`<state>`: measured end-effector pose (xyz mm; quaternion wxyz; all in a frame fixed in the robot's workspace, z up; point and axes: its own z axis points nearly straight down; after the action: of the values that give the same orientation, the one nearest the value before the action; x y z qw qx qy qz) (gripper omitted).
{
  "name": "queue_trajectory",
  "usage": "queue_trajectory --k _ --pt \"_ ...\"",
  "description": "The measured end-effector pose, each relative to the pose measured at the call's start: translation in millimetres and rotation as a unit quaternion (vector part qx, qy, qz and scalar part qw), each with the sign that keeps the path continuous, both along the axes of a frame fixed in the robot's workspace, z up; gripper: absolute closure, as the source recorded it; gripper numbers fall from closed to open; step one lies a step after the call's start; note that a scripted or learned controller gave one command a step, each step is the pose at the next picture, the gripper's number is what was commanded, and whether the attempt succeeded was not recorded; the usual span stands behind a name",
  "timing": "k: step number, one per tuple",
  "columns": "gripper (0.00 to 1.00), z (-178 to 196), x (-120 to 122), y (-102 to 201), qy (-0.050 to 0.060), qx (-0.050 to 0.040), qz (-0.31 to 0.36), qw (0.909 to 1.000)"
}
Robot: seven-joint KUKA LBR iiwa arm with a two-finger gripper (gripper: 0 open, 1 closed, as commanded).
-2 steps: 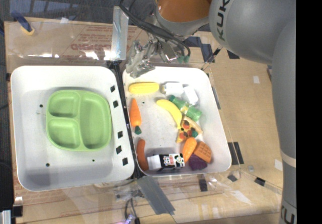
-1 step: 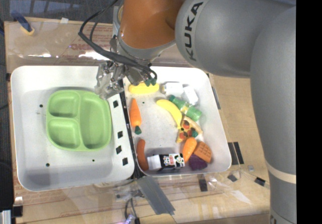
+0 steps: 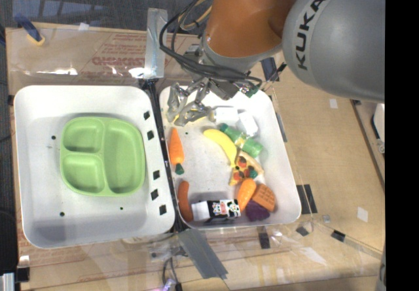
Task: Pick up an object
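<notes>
While the grey arm with its glossy orange band hangs over the right bin (image 3: 286, 172), its metal gripper (image 3: 186, 105) sits low at the bin's far-left corner; whether it is apart or together I cannot tell. Below lie a curved yellow banana (image 3: 221, 144), a tapered orange carrot (image 3: 176, 148) and a boxy black-and-white carton (image 3: 222, 209). The left bin (image 3: 33, 152) holds a smooth green divided plate (image 3: 103, 155).

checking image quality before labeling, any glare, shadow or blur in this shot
Camera view: glare on the clear plastic sheet behind the bins; the arm's shadow falls around the claw in the right bin; the toys stay fairly sharp, like the banana.
</notes>
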<state>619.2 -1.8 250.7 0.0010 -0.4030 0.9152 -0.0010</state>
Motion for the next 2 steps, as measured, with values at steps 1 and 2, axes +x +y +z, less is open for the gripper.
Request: queue_trajectory --k 1,2 --pt "1.0 -35 8 -97 0.002 -0.0001 0.067 0.9977" --pt "1.0 -3 34 -187 0.0 -0.0006 0.164 0.9865"
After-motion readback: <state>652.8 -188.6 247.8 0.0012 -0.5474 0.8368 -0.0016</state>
